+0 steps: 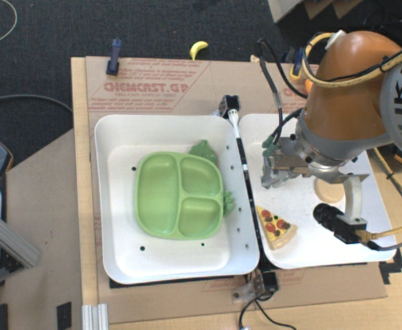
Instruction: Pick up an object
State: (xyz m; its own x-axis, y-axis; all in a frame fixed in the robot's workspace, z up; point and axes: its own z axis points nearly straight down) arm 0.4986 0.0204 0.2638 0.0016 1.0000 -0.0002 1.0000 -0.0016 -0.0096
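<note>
I see the bench (152, 88) topped with printed brown cardboard, bearing two white bins side by side. The arm (345, 81), grey with its orange band, reaches over the right bin (304, 253) and covers most of that bin's far half. The left bin (118, 246) holds a green tray (179, 194) with three compartments, lying flat at the bin's centre. A darker green object (204, 150) pokes out from under the tray's far right corner, near the divider between the bins. The gripper (277, 174) hangs low over the right bin's left side, just beside the divider; I cannot tell how it is set. A toy pizza slice (276, 227) lies in the right bin's near left corner, apart from the gripper. A pale round disc (330, 191) sits mid-bin, partly hidden by the arm.
</note>
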